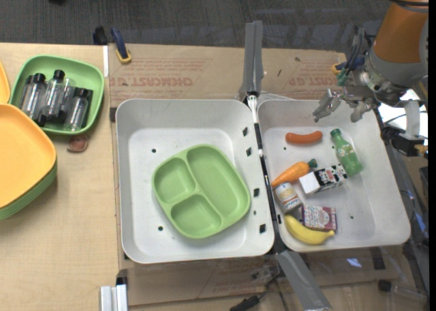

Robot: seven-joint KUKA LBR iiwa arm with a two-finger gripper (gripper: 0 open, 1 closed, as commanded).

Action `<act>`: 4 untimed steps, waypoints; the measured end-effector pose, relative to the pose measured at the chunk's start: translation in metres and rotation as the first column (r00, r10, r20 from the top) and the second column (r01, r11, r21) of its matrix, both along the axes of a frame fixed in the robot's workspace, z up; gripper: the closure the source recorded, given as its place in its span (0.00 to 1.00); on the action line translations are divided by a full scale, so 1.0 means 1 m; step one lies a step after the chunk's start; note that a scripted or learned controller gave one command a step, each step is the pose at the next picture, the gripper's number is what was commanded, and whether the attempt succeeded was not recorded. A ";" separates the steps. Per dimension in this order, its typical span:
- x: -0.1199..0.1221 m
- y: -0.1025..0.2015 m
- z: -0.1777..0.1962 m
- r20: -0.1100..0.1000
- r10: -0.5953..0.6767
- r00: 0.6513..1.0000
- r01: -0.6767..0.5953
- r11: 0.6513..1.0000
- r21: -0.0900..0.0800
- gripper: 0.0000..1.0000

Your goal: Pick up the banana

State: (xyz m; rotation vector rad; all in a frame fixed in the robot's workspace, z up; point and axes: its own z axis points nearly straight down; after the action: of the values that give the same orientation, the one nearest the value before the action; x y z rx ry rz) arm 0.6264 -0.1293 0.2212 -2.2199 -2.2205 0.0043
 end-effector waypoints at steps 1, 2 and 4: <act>0.032 -0.025 -0.056 0.002 0.085 0.996 -0.085 0.996 -0.001 0.00; 0.032 -0.068 -0.086 0.003 -0.130 0.992 0.130 0.992 -0.001 0.00; 0.033 -0.068 -0.067 0.004 -0.126 0.992 0.126 0.992 -0.005 1.00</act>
State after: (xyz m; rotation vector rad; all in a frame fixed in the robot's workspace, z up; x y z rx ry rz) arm 0.6593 -0.1971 0.1541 -2.3601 -2.0805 0.0063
